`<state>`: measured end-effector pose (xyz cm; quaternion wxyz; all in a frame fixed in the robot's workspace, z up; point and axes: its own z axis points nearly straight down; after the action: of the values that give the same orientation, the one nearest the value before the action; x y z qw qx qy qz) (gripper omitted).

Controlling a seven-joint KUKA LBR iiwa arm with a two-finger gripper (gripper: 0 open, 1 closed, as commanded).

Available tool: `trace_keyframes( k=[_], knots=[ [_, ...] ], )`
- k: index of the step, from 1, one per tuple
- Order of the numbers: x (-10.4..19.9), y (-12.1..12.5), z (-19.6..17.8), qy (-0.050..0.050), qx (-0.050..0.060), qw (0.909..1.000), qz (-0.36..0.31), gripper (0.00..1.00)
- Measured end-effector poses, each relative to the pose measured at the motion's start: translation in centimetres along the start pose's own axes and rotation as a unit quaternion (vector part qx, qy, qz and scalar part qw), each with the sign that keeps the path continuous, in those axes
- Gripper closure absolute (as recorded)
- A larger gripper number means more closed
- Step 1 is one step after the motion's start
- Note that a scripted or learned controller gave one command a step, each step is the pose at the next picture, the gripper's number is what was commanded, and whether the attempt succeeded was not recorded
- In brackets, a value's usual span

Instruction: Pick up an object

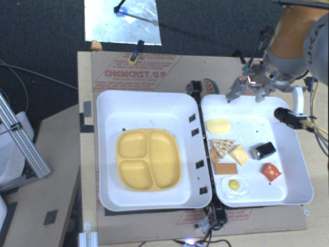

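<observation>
The right bin [295,153] holds several toy foods: a pale yellow oval [218,125], a pizza slice [222,146], a cheese wedge [239,154], a brown slab [225,169], a fried egg [234,185], a black block [264,150] and a red piece [271,172]. My gripper [246,94] hangs over the far rim of this bin, above and behind the oval. Its fingers are spread open, with nothing between them.
The left bin [110,112] carries a yellow divided plate [149,158]. Both bins rest on a cardboard sheet [154,68]. A shiny metal plate [122,13] lies beyond it, and a blue and yellow tool [136,52] sits at the cardboard's far edge. A metal frame [20,143] stands at left.
</observation>
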<state>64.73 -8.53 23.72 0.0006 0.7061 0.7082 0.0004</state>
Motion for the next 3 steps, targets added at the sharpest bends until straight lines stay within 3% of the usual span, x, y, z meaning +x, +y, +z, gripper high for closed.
trace_keyframes(
  k=[1,2,3],
  knots=[
    [-0.8,-5.9,10.5,0.001,0.005,1.0,0.002,0.0],
    [-4.1,-12.3,15.5,0.001,0.003,1.0,0.003,0.0],
    [-3.9,-11.8,14.2,0.0,-0.001,1.0,0.001,1.0]
  ],
)
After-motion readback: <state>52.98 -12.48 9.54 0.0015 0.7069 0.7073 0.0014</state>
